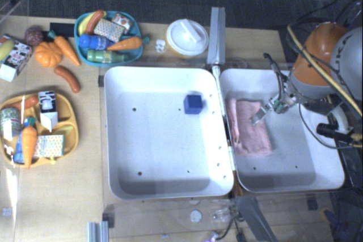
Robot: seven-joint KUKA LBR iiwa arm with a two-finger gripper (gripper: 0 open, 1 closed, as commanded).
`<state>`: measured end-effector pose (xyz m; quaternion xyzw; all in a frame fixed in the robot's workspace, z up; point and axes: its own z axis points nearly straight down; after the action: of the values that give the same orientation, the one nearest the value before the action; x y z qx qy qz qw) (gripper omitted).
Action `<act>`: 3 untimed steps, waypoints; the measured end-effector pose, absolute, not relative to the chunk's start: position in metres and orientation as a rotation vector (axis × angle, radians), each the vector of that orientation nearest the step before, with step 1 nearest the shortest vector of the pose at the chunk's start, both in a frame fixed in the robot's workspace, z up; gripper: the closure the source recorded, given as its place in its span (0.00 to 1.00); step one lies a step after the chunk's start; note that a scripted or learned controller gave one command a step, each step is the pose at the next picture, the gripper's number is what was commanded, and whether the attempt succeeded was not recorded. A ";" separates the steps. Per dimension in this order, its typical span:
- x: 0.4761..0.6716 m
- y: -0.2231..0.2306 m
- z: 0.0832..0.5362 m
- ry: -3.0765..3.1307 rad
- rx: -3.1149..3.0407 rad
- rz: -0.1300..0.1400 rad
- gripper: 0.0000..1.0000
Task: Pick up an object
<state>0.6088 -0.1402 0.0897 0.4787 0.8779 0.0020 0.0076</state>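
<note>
Fingers (256,117) of the gripper (262,114): parted, grasping nothing, poised over the pink cloth (249,134) in the right bin (323,178), right of centre frame. Blue cube (193,103): left bin (147,178), centre frame. Step judged: approach; next calls for descent and closing on the cloth.

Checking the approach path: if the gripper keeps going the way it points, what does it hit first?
Probably the pink cloth in the right bin. The gripper points down-left at its upper right part. Height above it is unclear from this view.
</note>
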 end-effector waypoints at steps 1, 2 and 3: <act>0.625 -0.096 0.090 2.794 1.402 0.008 0.00; 0.575 -0.133 0.139 2.832 1.358 0.001 0.00; 0.629 -0.108 0.089 2.860 1.266 0.006 0.00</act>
<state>0.6291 -0.1076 0.0892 0.4047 0.9144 0.0020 0.0068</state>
